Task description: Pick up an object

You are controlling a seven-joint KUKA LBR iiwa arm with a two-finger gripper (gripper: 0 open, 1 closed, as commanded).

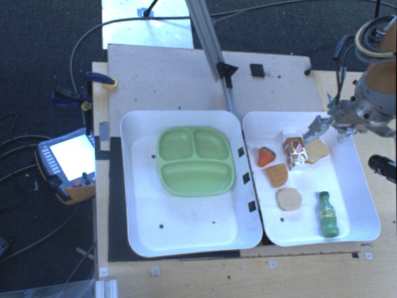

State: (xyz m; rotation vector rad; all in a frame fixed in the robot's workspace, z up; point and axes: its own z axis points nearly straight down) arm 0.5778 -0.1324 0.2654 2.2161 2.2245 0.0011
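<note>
The right bin (pixel 360 185) holds several small items. They are a red strawberry (pixel 266 156), an orange wedge (pixel 277 175), a round tan cookie (pixel 288 199), a green bottle (pixel 327 214), a red-and-white carton (pixel 295 152) and a tan toast slice (pixel 317 149). A small white piece (pixel 290 135) lies just behind the carton. My gripper (pixel 327 133) hovers at the bin's back right, above the toast and right of the carton. It looks open, with nothing between its fingers.
A green divided plate (pixel 195 160) sits in the left bin (pixel 142 216). A metal pole (pixel 208 33) slants across the back of the bench. A teach pendant (pixel 68 163) and cables lie on the floor to the left.
</note>
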